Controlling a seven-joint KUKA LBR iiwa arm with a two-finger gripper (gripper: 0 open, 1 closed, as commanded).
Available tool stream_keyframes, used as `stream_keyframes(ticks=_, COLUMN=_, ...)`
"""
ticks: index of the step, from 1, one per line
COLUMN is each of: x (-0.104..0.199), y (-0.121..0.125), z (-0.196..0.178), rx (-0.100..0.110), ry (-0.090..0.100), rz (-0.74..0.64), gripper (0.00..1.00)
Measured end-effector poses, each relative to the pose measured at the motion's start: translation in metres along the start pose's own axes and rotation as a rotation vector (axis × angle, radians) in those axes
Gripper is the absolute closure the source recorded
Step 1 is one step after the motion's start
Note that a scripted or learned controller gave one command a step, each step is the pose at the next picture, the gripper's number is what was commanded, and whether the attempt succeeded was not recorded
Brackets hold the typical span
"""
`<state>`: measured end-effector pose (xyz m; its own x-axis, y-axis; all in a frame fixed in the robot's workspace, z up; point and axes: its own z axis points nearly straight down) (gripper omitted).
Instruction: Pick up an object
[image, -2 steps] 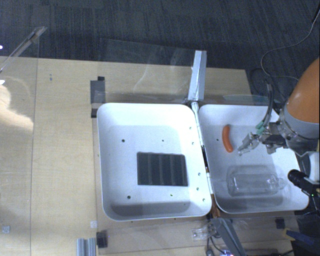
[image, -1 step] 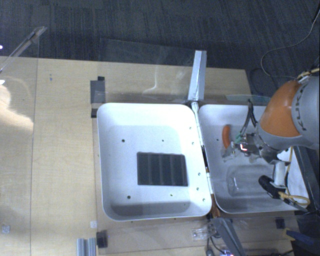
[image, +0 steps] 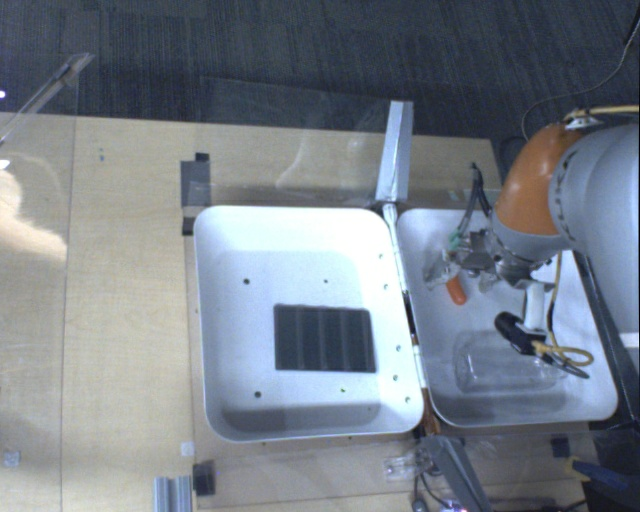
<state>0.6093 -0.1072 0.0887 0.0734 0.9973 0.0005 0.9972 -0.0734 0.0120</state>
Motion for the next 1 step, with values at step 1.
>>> stream_keyframes(ticks=1, x=0.0016, y=0.0024, z=-0.0127, rx=-0.007, ry=0.001, rz=-0.003, gripper=1.00)
